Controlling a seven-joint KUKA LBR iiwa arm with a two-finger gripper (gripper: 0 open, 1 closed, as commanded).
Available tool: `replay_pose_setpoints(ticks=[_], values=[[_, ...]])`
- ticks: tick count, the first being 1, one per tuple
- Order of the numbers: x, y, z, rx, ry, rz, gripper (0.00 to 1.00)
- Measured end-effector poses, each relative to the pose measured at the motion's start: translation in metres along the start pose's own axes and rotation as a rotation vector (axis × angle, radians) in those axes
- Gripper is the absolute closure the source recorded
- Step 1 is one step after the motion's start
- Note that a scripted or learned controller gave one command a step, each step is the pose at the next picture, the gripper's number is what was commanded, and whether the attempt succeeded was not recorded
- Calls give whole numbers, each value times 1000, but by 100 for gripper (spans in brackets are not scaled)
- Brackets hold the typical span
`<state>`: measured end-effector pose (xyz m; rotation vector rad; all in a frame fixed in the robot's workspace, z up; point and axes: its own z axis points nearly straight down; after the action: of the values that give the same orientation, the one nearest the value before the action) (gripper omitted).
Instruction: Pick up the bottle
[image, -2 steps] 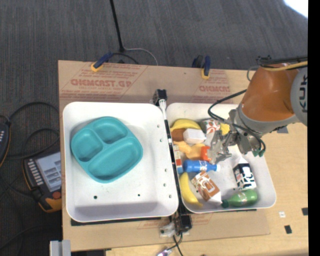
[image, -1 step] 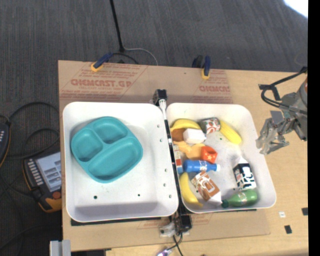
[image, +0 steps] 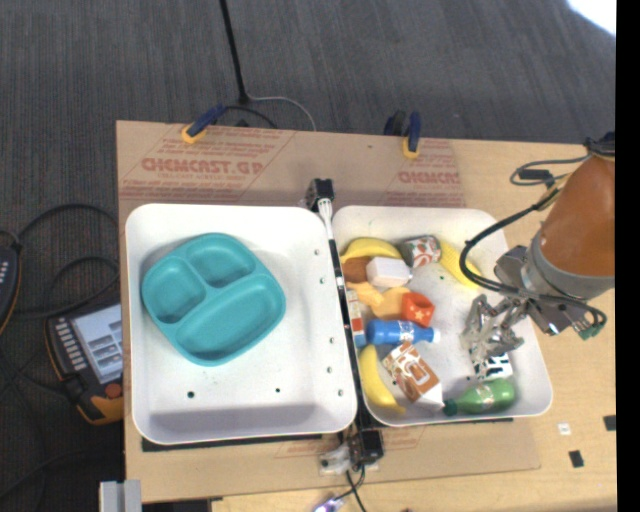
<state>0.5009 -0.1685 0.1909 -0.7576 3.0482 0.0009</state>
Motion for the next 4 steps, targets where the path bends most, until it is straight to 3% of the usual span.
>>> replay_pose_setpoints(ticks=[1,2,3,4], values=[[-15,-55,-165,2,-3,-218,100],[32,-44,24,-2,0,-658,100],[35,-43,-118,3,-3,-914,100],[28,-17,-21,-2,-2,-1249,100]])
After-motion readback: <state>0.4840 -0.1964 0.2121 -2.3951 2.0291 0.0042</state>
